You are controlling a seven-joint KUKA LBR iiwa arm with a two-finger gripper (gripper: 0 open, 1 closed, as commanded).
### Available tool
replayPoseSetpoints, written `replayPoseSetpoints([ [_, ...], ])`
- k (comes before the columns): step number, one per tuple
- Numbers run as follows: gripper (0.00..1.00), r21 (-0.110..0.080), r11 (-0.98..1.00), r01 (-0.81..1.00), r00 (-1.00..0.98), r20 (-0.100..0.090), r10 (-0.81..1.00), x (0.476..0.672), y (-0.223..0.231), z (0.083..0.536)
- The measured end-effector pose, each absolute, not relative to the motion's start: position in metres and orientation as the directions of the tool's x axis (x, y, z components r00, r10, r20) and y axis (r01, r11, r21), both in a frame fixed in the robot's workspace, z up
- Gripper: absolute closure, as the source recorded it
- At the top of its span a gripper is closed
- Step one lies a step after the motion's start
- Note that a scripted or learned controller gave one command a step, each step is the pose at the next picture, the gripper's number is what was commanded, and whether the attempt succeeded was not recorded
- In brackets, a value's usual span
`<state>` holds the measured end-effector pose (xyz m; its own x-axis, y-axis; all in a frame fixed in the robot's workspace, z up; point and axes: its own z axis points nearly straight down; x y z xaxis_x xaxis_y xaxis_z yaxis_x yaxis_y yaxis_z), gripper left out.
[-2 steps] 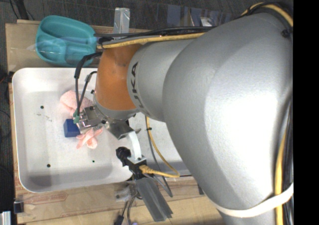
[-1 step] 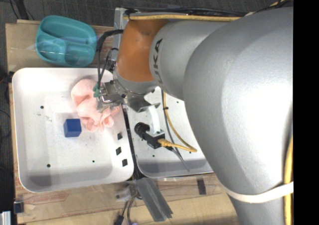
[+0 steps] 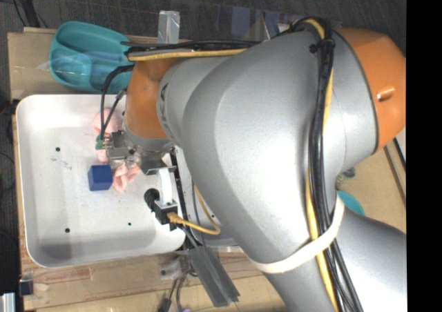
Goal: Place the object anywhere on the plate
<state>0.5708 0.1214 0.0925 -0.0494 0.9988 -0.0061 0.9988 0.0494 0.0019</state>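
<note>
Camera view is dominated by the grey arm [image 3: 276, 152], which sweeps in from the right and lower right of the frame and covers most of the right-hand side. Black and yellow cables [image 3: 323, 96] run along its casing, and a pale strap crosses it near the lower centre. Its orange band [image 3: 141, 107] sits at centre left, just above the wrist, and a second orange section shows at the upper right.

Below the band, the hand [image 3: 123, 153] reaches down over the right part of the left white bin [image 3: 41, 235]. Whether its fingers are spread or pressed together cannot be told, since the wrist housing and wiring hide them from this angle.

Just left of the hand, on the bin floor, lies a small blue cube [image 3: 100, 177]. It appears to touch a pale pink object [image 3: 126, 174] that shows beneath and beside the hand; more pink shows a little higher, near the wrist. Whether the pink thing is a plate or something soft cannot be made out, as the arm covers most of it.

Farther back, at the upper left of the frame, a teal scoop-shaped item [image 3: 86, 55] rests on the wooden surface [image 3: 27, 48] just beyond the bin's far rim. Dark floor lies behind it.
</note>
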Motion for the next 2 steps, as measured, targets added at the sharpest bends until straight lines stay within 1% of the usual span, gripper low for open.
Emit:
replayPoseSetpoints([
  [1,1.00,-0.004,0.221,0.975,-0.221,0.001,0.975,0.606,0.116,0.158],
  [2,1.00,-0.006,0.357,0.934,-0.357,0.001,0.934,0.564,0.184,0.170],
])
